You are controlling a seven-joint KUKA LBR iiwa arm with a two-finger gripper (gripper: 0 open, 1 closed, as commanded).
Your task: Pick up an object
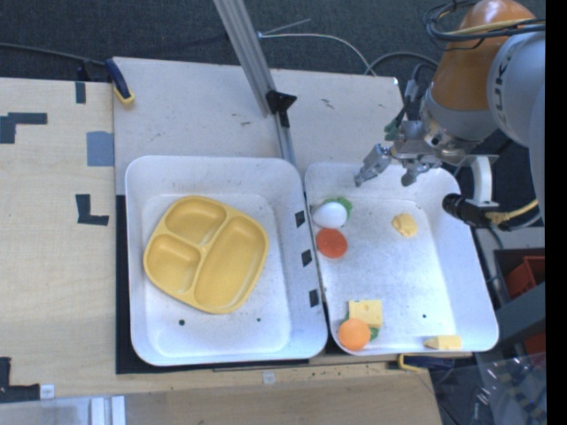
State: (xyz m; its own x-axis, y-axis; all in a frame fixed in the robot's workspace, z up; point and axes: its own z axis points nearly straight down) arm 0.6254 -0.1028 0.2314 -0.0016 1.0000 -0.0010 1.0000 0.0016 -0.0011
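Object: small pale-yellow lumpy piece, lying just below the tool, not touching it.
Tool: fingers spread apart, holding nothing, above right bin's far edge.

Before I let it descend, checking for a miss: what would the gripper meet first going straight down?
Probably bare floor of the right bin near its top edge. The gripper is open; the yellow piece lies nearer the camera, though depth is unclear.

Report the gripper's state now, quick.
Gripper: open, holding nothing, poised over the far edge of the right bin.
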